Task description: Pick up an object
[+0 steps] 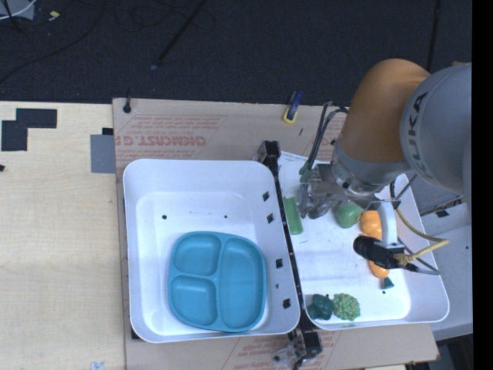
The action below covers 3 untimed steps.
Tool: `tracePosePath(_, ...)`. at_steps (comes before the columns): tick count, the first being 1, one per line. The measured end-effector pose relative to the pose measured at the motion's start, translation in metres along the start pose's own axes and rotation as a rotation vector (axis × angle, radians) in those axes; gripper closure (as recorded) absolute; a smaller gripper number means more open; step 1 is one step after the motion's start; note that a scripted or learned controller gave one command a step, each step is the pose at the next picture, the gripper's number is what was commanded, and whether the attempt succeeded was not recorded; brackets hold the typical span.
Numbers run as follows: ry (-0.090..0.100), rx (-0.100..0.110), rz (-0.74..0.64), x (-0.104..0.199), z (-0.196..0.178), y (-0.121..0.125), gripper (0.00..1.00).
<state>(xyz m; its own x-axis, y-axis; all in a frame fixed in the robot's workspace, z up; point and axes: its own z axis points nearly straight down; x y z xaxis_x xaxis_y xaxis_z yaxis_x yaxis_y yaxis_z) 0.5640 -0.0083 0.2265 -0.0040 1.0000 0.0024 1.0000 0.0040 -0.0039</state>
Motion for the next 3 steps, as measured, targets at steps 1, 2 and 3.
tracePosePath(1, 0.000, 0.000, 0.000, 0.046, -0.008, -0.010, 1.00)
tracePosePath(2, -0.001, 0.002, 0.000, 0.094, 0.009, -0.022, 1.00)
tracePosePath(3, -0.002, -0.001, 0.002, 0.113, 0.001, -0.016, 1.00)
